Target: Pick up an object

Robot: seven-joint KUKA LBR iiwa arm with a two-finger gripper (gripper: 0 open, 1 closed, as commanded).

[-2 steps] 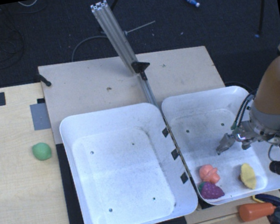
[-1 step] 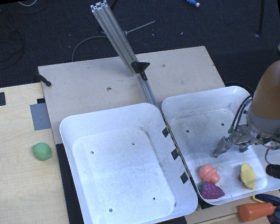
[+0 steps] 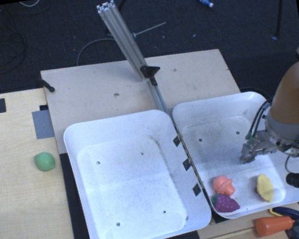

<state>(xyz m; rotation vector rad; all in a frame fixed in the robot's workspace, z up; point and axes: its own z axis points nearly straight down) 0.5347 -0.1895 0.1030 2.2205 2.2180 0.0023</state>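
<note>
A green ball (image 3: 45, 161) lies on the bench left of the left bin (image 3: 78, 135). In the right bin (image 3: 215, 104), pink (image 3: 223, 184), purple (image 3: 226, 204) and yellow (image 3: 265, 188) toys cluster along the near edge, leaving open floor behind. The gripper (image 3: 249, 154) reaches down above them, nothing visibly held; its opening cannot be told.

A robotics lab: a bare plywood surface (image 3: 98, 90) bearing white bins (image 3: 83, 133), an aluminium strut (image 3: 123, 37), and loose cables (image 3: 96, 45) on dark flooring.

Even, dim overhead light, soft and grainy throughout, white bins (image 3: 118, 128) brightest, floor nearly black.
</note>
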